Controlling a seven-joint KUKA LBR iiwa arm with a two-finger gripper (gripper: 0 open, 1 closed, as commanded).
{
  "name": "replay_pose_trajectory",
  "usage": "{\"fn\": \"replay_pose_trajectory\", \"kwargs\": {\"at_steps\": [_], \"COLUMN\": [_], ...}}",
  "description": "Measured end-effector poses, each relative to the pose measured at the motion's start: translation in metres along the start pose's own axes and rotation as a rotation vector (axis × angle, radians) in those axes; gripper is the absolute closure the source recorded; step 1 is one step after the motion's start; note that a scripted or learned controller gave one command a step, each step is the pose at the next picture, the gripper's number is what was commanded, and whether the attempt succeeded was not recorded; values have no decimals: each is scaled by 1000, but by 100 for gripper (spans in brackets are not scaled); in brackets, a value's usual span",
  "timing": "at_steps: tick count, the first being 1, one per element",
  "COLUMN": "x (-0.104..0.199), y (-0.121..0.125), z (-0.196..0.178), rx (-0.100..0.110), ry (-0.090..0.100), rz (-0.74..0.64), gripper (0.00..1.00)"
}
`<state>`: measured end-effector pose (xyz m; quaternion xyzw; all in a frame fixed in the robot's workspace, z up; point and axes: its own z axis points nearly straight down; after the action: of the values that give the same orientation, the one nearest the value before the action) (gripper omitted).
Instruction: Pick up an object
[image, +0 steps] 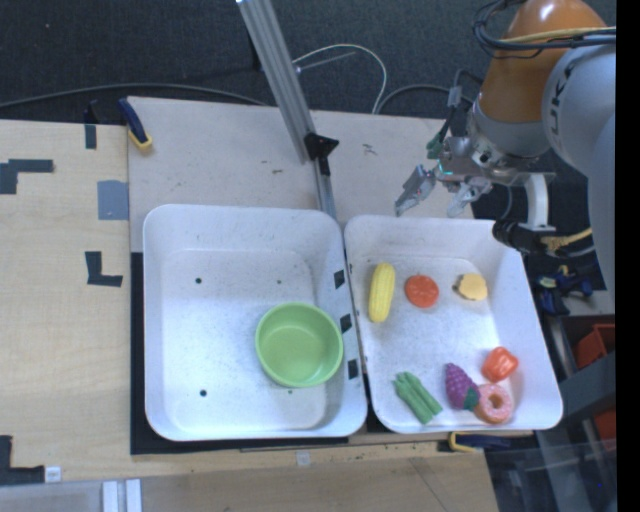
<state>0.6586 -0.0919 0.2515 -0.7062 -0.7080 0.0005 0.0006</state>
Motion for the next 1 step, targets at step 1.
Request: {"fn": "replay_pose_trajectory", "kwargs": {"at_steps": [1], "x": [0], "y": [0], "z": [0], "rx": [0], "ry": [0], "rz": [0], "gripper": [0]}}
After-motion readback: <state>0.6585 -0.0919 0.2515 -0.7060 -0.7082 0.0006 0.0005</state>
